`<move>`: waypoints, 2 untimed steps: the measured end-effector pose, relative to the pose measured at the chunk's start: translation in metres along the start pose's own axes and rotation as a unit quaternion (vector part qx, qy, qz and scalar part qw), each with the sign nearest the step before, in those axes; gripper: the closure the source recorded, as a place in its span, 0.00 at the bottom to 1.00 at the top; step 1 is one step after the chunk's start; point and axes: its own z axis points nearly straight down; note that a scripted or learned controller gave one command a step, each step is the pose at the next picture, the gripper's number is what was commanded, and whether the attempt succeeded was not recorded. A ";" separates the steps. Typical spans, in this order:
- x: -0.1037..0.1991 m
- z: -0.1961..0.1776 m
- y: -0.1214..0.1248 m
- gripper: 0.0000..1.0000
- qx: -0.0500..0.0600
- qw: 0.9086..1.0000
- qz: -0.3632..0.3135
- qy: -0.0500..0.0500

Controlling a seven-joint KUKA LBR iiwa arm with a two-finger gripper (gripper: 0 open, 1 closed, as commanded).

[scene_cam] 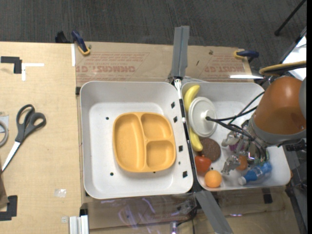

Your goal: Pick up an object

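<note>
The right bin (273, 182) holds a banana (191, 95), a white round lid (202, 116), a brown disc (211, 149), a red tomato-like ball (202, 163), an orange ball (213, 179) and a blue bottle-like toy (256, 173). My gripper (228, 155) hangs low over the bin's front right part, open, with its fingers pointing left toward the brown disc and the orange ball. A small orange piece (242, 162) lies just behind the fingers, and no object sits between them. The arm's orange band (280, 106) is above it.
In the left bin (92, 140) lies a yellow divided plate (145, 142). Scissors (24, 126) lie on the wooden bench at far left. A grey bar (179, 52) runs back from between the bins. Black cables (234, 116) cross the right bin.
</note>
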 end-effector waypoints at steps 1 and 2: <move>-0.021 -0.005 -0.063 0.00 0.000 0.995 0.100 -0.002; 0.009 0.001 -0.047 0.00 0.000 0.984 0.178 0.000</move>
